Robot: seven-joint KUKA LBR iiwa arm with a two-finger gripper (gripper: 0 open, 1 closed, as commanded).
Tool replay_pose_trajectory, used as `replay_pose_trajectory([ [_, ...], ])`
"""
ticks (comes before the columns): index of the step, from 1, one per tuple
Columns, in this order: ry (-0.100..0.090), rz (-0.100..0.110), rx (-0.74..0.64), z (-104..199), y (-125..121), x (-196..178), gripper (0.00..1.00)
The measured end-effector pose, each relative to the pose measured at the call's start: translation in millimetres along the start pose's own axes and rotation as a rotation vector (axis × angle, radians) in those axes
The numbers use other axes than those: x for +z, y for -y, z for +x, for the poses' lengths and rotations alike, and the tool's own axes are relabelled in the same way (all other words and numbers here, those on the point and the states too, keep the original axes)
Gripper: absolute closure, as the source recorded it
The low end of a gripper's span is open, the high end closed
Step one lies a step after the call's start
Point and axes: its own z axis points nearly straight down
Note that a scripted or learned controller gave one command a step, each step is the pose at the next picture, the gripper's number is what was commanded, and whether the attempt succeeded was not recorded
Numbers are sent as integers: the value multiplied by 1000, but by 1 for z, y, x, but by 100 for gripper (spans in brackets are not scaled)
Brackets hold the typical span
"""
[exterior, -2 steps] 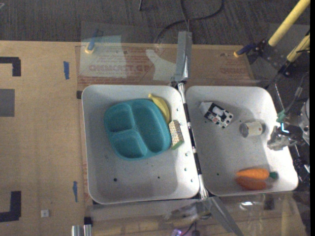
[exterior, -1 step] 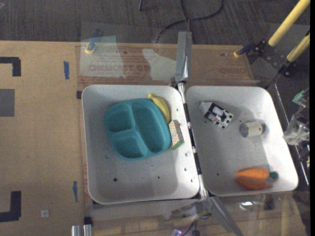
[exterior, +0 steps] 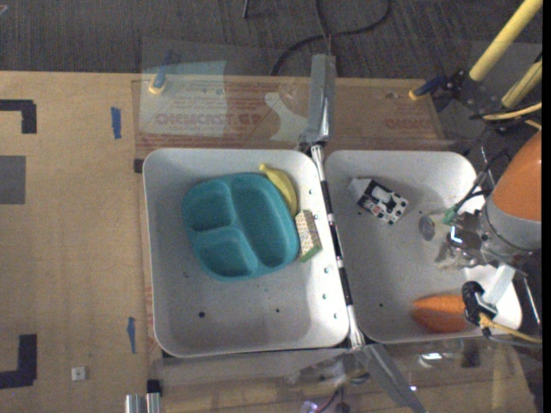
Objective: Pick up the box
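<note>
Over the right bin I see my tool hanging near that bin's right wall, below the arm's orange band; it is a clutter of grey metal and cables from this angle, and I cannot tell whether it is released or clenched. Nothing shows between its tips.

I take the box to be the small black-and-white carton lying in the upper middle of the right bin, turned at a slant, well apart from my tool and to its left. An orange carrot-like piece lies in the lower right corner of the same bin, just below the tool.

On my left bin I have a teal divided plate sitting in the upper half. A yellow banana rests against the plate's upper right edge, and a small tan-and-green packet lies beside the plate's right rim, close to the wall between the bins. Both bins sit side by side on the brown tabletop.
</note>
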Motion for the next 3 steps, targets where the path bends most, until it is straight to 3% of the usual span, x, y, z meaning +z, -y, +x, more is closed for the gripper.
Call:
replay_pose_trajectory([
  [1, 0, -3, 32, -6, -29, -76, 100],
  [2, 0, 1, 195, -35, 14, -108, 100],
  [3, 0, 0, 45, -41, 13, -9, 100],
])
